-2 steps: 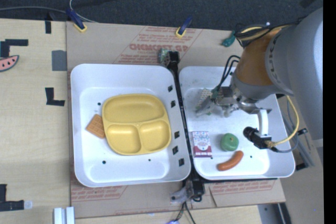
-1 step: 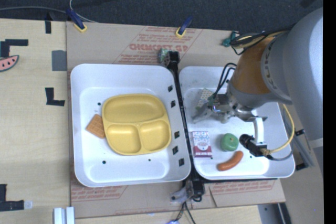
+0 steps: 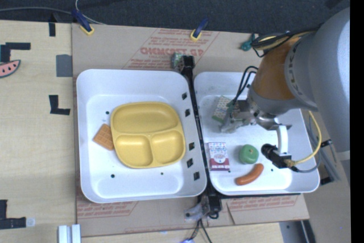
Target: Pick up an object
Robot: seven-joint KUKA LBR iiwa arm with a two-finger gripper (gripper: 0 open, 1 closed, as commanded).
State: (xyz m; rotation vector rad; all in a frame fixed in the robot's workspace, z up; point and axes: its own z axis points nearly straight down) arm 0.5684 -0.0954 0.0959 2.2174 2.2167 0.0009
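Note:
My gripper [image 3: 232, 121] is down in the right bin [image 3: 296, 182], near its upper left part. It sits right beside a pale green packet [image 3: 219, 109], and I cannot tell whether it touches it. Lower in the same bin lie a small red and white carton [image 3: 218, 156], a green round object [image 3: 248, 153] and an orange sausage [image 3: 249, 174], all apart from the gripper. The grey arm with its orange band [image 3: 276, 74] covers the bin's upper right part.
The left bin [image 3: 94, 179] holds a yellow divided plate [image 3: 148, 134] with a tan waffle-like square [image 3: 103, 136] tucked at its left edge. A black divider [image 3: 193, 122] separates the bins. Cables [image 3: 310, 159] loop beside the wrist.

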